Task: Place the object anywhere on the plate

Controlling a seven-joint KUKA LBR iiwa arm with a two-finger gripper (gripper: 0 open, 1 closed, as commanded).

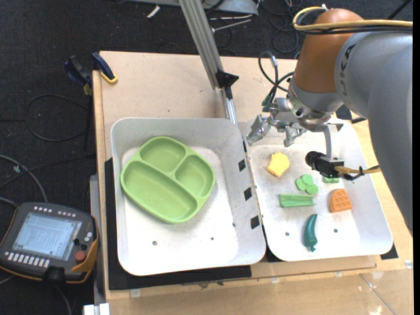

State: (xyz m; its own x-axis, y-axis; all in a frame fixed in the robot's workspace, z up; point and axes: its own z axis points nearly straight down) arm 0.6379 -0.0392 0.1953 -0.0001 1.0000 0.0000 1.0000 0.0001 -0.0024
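Yellow toy cheese wedge [277, 165] sat in the right bin [367, 238] just below the spread-fingered, empty end effector [274, 130]; it looked light, rigid, smooth plastic, best pinched across its flat sides.

The big grey arm [387, 77] comes in from the right side. It has an orange band [325, 48] just above the wrist. The wrist bends down and to the left. The gripper [274, 131] hangs low at the end. Its two jaws are spread apart, with nothing between them.
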